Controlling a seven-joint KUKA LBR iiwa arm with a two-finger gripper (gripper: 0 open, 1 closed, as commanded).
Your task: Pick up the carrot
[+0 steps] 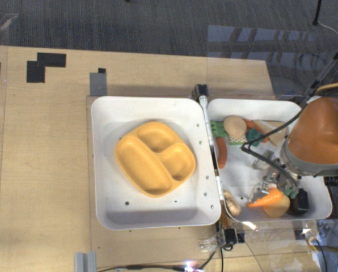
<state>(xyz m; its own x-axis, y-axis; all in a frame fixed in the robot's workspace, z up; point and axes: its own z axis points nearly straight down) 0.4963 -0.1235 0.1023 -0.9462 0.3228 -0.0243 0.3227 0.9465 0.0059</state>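
Observation:
The carrot (266, 200) is an orange cone lying in the right bin (237, 174) near its front wall, tip pointing left, with a bit of green at its wide right end. It partly rests over a tan rounded item (278, 209). My gripper (271, 185) hangs directly over the carrot's wide end, touching or nearly touching it. The grey and orange arm (319, 132) covers the bin's right side and hides what lies beneath it.
The right bin also holds a beige round item (235, 127), a green piece (217, 130), a red-orange sausage-like piece (221, 151), another orange and green piece (254, 132) and a pale mushroom-like item (231, 204). The left bin (109, 208) holds a yellow divided tray (155, 158).

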